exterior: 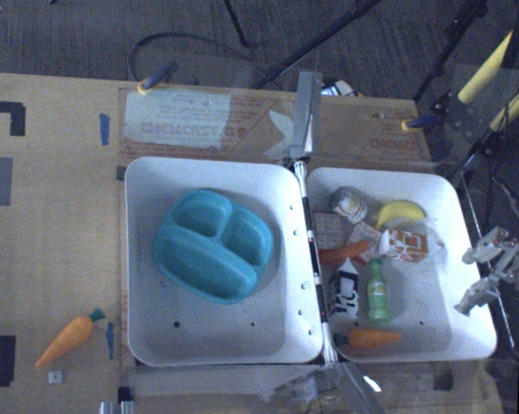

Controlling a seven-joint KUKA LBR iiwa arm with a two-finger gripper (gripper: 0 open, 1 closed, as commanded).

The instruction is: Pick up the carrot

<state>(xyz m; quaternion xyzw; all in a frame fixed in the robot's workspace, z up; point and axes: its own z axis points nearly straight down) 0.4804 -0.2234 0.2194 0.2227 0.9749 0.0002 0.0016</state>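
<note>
- Gripper (490, 270) hovers at the right bin's (468, 340) right rim, fingers spread, holding nothing.
- One carrot (372, 339) lies at that bin's near edge.
- Another carrot (66, 340) lies on the bench.

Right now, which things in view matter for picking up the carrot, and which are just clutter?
Job:
- carrot, right bin's near edge
- second carrot, mid right bin
- third carrot, on the bench
- end effector

Clutter:
- teal divided plate
- banana
- green bottle
- can

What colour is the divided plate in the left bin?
Teal blue; the divided plate shows clearly in the camera view.
</note>
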